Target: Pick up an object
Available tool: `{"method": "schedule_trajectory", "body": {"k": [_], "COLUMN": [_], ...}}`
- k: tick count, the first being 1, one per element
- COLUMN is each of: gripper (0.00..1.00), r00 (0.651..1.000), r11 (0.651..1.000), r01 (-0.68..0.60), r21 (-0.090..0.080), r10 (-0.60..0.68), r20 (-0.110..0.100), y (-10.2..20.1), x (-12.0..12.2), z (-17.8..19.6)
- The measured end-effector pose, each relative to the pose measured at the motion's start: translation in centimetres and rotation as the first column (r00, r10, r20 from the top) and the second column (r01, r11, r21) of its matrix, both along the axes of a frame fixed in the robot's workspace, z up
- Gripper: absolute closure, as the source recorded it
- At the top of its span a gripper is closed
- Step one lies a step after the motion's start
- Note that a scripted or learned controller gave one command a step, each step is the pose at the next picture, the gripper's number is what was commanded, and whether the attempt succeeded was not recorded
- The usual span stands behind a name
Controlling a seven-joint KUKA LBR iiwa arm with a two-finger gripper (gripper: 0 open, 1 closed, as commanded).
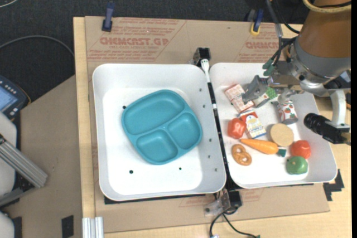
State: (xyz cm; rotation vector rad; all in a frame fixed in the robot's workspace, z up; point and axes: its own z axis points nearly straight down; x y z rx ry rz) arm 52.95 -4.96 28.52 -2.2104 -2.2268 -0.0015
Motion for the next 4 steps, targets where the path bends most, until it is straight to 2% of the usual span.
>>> {"method": "schedule_trajectory", "body": {"k": [1, 2, 3, 4], "gripper": [0.00, 1.00, 1.00, 1.00], "r00": [1.000, 1.000, 1.000, 1.000], "r11": [1.000, 1.000, 1.000, 1.000], "r01": [0.004, 0.008, 0.002, 0.001], "r21": [-0.001, -0.003, -0.002, 0.001], "r10": [-0.004, -0.008, -0.002, -0.001], "r20": [-0.006, 0.003, 0.010, 0.022], "y": [4.5, 4.3, 8.6, 12.6], "x": [-5.2, -4.9, -5.0, -4.9], "z": [-3.2, -2.0, 4.5, 19.7]}}
